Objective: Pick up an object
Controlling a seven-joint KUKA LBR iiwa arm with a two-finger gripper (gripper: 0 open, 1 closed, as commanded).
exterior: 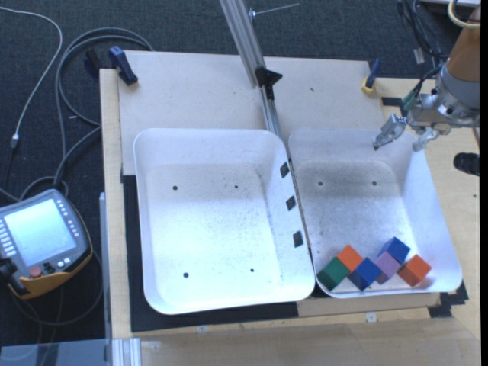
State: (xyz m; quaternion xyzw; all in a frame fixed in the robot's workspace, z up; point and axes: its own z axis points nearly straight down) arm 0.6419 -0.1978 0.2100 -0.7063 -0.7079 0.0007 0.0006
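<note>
Several small blocks lie bunched at the near edge of the right bin [335,155]: a green one [332,273], an orange one [350,257], a dark blue one [367,272], a purple one [387,266], a blue one [396,248] and an orange one [415,270]. My gripper [399,138] hangs above the bin's far right corner, well away from the blocks. Its two fingers are spread apart and nothing is between them.
The left bin [152,147] sits beside the right one, with black clips along the shared rim. A slanted metal rail [242,33] runs from the top to the gap between the bins. Clamps [122,63] hold the board. A teach pendant [38,239] lies at the left.
</note>
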